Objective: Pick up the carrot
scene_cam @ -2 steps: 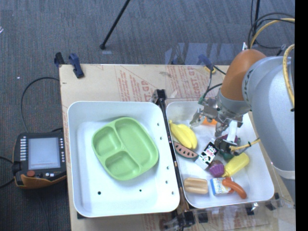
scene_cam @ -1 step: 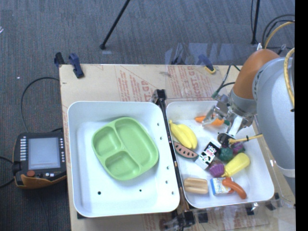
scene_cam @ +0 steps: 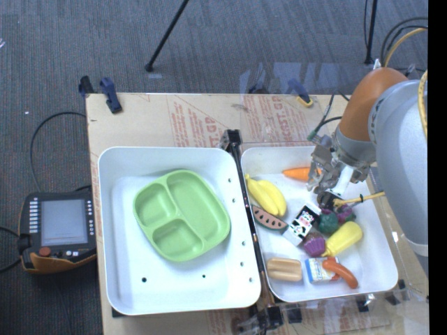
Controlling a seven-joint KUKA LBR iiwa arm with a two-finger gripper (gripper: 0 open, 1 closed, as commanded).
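Grey carpet (scene_cam: 209,40); cardboard-topped bench (scene_cam: 181,117); two bins (scene_cam: 112,166)

Faint red printing across the bare cardboard sheet (scene_cam: 209,121) covering the table, at twelve o'clock from the white bins, upside down and too blurred to read. Nothing legible on the small cartons or handheld screen (scene_cam: 63,223).

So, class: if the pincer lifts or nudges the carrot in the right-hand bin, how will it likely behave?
The carrot looks like a moulded toy, so probably stiff and light. Its tapered, rounded shape may roll in an arc if nudged. Its smooth surface might slip in the pincer beside it.
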